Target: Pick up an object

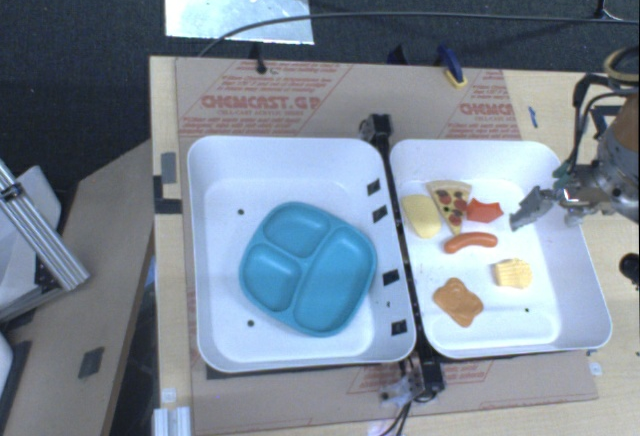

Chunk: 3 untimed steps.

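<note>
Sausage [470, 243] in right bin [575, 274], near gripper [527, 211]. Fingers maybe open, hard to tell. Best to drop straight down, then squeeze slowly.

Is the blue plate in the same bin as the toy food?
No, the blue plate lies alone in the left bin, while the toy food is in the right bin.

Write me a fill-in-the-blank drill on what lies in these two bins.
1. The blue divided plate lies in the ____ bin.
2. The pizza slice lies beside the ____ pepper piece.
3. The sausage lies in the ____ bin.
4. The gripper reaches in over the right bin's ____ side.

Missing words: left; red; right; right
</note>
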Tool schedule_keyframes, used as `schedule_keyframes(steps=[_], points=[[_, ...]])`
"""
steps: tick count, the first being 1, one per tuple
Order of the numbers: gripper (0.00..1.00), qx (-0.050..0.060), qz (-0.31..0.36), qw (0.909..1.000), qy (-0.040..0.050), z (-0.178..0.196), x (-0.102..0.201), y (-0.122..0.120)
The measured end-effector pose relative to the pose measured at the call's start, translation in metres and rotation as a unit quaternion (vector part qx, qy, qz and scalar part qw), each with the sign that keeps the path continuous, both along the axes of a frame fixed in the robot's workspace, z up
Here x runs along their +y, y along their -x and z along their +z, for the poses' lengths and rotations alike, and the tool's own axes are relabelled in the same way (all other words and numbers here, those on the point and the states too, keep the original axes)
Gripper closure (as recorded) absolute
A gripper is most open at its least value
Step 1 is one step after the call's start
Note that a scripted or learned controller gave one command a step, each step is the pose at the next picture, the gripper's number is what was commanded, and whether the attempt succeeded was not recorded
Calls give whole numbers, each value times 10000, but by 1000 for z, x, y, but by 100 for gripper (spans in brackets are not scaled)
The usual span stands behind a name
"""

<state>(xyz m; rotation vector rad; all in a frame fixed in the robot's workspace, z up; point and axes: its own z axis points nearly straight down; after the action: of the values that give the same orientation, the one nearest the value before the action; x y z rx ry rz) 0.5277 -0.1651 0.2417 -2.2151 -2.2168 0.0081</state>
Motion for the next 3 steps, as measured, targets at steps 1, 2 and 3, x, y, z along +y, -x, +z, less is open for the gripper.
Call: schedule_keyframes(steps=[1, 2, 3], points=[[0, -51, 15, 10000, 11, 5, 0, -2], [0, -46, 2, 10000, 11, -38, -6, -1], [0, -40, 4, 10000, 7, -80, -3, -1]])
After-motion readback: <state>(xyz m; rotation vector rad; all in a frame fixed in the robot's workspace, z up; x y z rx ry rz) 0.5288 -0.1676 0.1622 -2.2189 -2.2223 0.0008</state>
